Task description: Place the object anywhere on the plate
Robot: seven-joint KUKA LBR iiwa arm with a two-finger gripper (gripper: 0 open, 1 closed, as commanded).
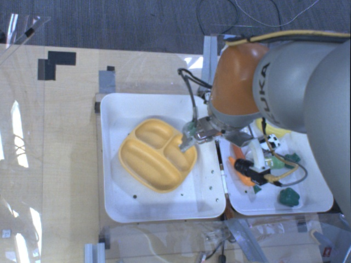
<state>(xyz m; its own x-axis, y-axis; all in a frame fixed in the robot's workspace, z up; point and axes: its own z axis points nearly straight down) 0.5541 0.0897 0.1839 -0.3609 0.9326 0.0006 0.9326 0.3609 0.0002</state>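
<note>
— Well, where's the gripper [189, 138]?
— Over the yellow divided plate's [156, 158] right rim, something small and greenish at its tip; whether it grips it, I cannot tell.
— Risk?
— Dropped there, it might roll off into the left bin [118, 199].

Plate [156, 156] yellow — bins [109, 163] white — arm [285, 86] grey, orange band.

Two white bins [164, 210] (side by side) on a wooden bench [49, 174].
</note>
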